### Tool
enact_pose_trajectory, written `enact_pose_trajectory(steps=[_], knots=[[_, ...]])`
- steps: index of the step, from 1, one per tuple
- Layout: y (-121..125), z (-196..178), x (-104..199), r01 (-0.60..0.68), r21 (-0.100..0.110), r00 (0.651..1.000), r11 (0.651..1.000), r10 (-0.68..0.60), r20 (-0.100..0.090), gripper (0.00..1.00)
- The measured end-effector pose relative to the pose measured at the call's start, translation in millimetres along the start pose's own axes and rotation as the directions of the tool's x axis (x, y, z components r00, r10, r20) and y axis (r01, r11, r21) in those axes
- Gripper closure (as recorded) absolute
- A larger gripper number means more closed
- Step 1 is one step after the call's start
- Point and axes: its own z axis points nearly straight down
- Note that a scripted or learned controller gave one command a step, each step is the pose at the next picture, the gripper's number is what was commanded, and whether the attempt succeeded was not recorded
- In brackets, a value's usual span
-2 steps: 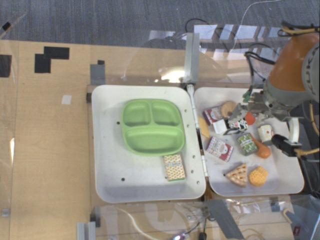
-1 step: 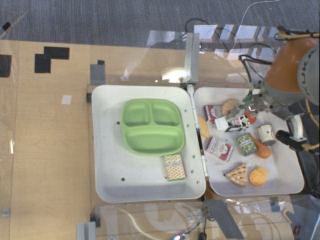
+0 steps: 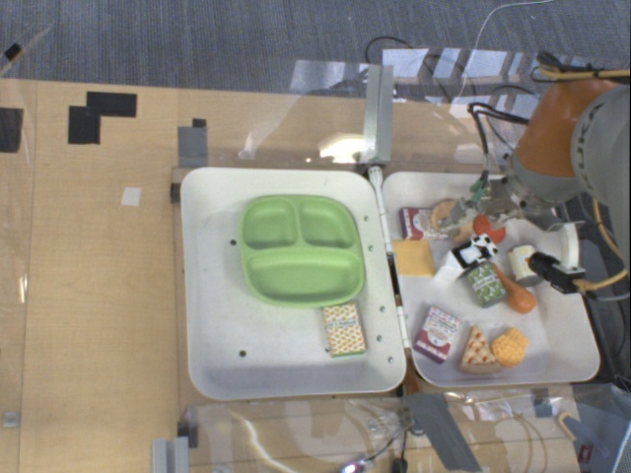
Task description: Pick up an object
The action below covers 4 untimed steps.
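In the right bin (image 3: 582, 358), my gripper (image 3: 485, 205) hangs at the far edge. The carrot (image 3: 515, 290) lies nearer the camera, pointing diagonally. Its grip I cannot tell.

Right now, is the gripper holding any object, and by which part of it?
It cannot be told: the gripper hangs over the toy food in the right bin, but no object shows clearly in its grasp.

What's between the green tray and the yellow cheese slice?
In the camera view, bare white floor of the left bin, then the bins' adjoining rims, separate green tray from cheese slice.
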Motion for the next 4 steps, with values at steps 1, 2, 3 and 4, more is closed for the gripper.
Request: enact_pose_trajectory(steps=[1,2,3,4], knots=[[1.9,-8.6,1.4,0.005,0.001,1.0,1.0,-0.005,-0.003,1.0],[1.9,-8.5,1.4,0.005,0.001,1.0,1.0,-0.005,-0.003,0.0],[-8.0,-30.5,-3.2,-0.068,0.032,0.998,0.997,0.069,-0.005,0.0],[-0.5,4.0,-31.8,-0.027,0.013,1.0,1.0,0.027,-0.002,0.0]])
